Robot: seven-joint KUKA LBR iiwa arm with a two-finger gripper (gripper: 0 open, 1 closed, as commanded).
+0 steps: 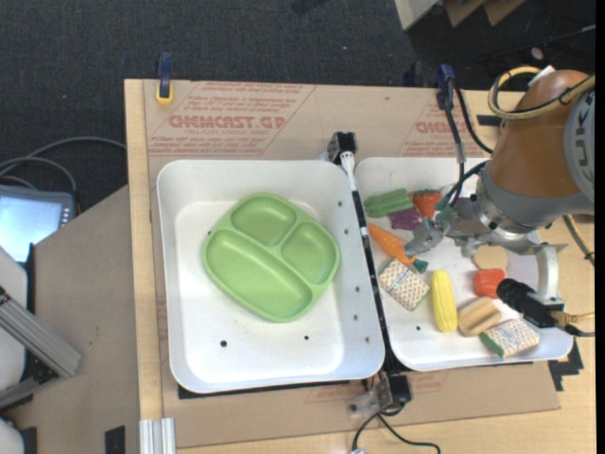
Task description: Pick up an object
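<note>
Gripper (427, 237): low over the right bin (529, 356), near its left wall; finger state cannot be told, nothing seen held.
Carrot (388, 243): just left of the gripper, along the right bin's left edge.
Corn cob (442, 300): toward the bin's front edge.
Green divided plate (270, 255): centre of the left bin (180, 329).

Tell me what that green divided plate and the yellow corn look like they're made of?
The green divided plate looks like moulded plastic: one even colour, smooth with a soft sheen. The yellow corn seems a plastic toy, uniformly bright, though its surface is too small to judge.
</note>
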